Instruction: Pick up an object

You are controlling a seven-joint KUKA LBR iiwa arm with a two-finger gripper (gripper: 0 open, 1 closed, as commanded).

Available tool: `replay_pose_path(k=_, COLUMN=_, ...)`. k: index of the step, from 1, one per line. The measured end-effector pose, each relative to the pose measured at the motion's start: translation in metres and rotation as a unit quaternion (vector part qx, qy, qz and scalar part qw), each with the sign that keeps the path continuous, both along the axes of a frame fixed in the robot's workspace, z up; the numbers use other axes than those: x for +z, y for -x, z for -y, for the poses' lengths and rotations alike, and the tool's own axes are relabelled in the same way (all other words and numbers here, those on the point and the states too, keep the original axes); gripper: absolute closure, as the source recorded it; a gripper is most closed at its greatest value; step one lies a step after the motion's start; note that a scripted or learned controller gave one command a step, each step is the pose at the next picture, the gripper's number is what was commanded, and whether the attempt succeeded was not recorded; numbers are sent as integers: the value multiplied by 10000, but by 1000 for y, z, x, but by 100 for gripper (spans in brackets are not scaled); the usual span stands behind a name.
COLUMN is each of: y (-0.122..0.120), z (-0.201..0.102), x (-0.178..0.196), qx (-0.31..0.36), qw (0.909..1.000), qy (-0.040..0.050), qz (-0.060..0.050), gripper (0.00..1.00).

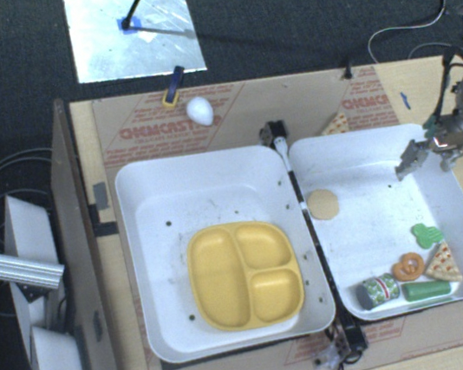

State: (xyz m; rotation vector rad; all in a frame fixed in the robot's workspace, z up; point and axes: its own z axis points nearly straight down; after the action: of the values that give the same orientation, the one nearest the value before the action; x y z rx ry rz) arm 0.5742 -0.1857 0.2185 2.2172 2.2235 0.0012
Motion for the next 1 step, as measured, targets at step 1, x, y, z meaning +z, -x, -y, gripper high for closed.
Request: replay_pose_path(k=1, y=-51, z=22, x=-74, qx=15, qw=10000, qy=12, qz=13, gripper=0)
